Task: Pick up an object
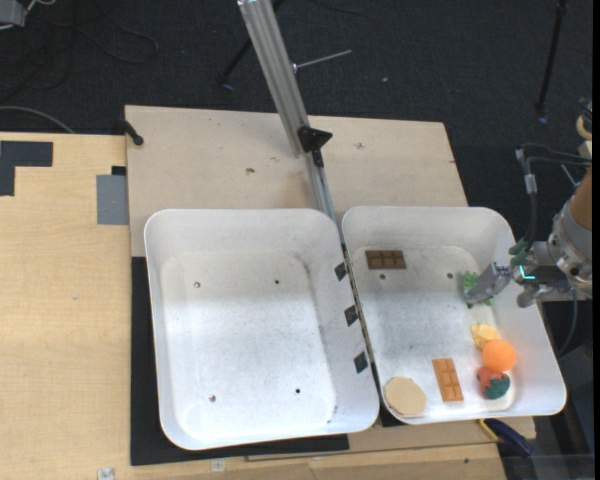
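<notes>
Gripper (pixel 492 282): at the right bin's right edge, low over the floor; whether it is open or closed, or grips anything, cannot be told.
Green thing (pixel 470 284): just left of the gripper, touching or nearly so.
Yellow piece (pixel 484 334): nearer, beside the orange ball (pixel 498 355).
Red-green toy (pixel 494 383): near right corner.
Orange bar (pixel 446 379), tan disc (pixel 407 396): near wall.
Brown bar (pixel 386 260): far left.
Right bin (pixel 420 218): holds all these.
Left bin (pixel 160 298): beside it.

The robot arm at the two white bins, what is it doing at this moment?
The gripper is low at the right bin's right side, next to a small green object. Nothing is visibly lifted yet. An orange ball, two brown bars and a tan disc lie in that bin.
</notes>
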Controlling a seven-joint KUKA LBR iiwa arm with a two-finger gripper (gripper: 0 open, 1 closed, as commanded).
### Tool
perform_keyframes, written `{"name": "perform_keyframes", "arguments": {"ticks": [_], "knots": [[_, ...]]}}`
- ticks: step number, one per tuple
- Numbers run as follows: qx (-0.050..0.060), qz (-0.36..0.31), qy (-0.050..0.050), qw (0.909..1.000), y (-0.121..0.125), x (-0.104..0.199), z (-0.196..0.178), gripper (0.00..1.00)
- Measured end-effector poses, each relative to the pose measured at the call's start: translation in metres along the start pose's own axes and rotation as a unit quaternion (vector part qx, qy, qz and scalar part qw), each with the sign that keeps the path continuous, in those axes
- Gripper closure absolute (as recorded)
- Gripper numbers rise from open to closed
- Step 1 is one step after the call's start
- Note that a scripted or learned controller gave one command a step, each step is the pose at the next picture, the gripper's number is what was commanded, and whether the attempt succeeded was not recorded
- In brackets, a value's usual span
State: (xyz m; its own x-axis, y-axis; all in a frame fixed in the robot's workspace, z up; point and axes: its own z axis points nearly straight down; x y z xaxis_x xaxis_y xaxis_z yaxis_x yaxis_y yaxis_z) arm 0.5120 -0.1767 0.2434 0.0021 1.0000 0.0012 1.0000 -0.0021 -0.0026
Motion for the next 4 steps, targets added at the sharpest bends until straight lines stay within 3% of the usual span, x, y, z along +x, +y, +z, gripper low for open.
{"name": "perform_keyframes", "arguments": {"ticks": [1,3,4], "knots": [[0.003,0.0,0.001,1.0,0.0,0.011,0.056,0.0],[-0.001,0.0,0.0,1.0,0.004,0.004,0.153,0.0],[-0.001,0.003,0.0,1.0,0.004,0.003,0.141,1.0]]}}
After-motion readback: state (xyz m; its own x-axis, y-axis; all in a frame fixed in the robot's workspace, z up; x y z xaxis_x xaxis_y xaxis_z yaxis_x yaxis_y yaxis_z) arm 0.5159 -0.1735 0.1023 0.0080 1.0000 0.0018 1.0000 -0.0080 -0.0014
